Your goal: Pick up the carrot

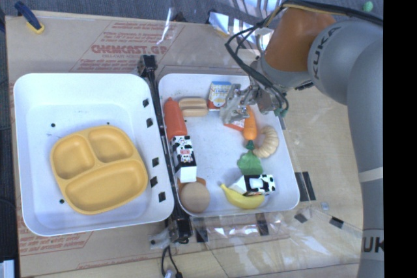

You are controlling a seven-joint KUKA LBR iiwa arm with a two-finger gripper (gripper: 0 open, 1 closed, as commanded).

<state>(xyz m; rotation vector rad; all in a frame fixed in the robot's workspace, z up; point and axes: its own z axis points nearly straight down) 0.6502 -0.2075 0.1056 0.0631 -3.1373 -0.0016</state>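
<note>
Two white bins sit side by side, and in the right bin (287, 189) the carrot (249, 130) lies beside a croissant (267, 142), just under the gripper (238, 107), whose grip I cannot make out.

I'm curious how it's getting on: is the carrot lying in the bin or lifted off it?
Cannot tell for sure. The carrot sits in the right bin, its orange end right under the gripper, green top by the croissant.

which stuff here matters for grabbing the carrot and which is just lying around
Job:
carrot
gripper
right bin

Lying about:
yellow divided plate
banana
egg
croissant
hot dog bun
milk carton
</note>
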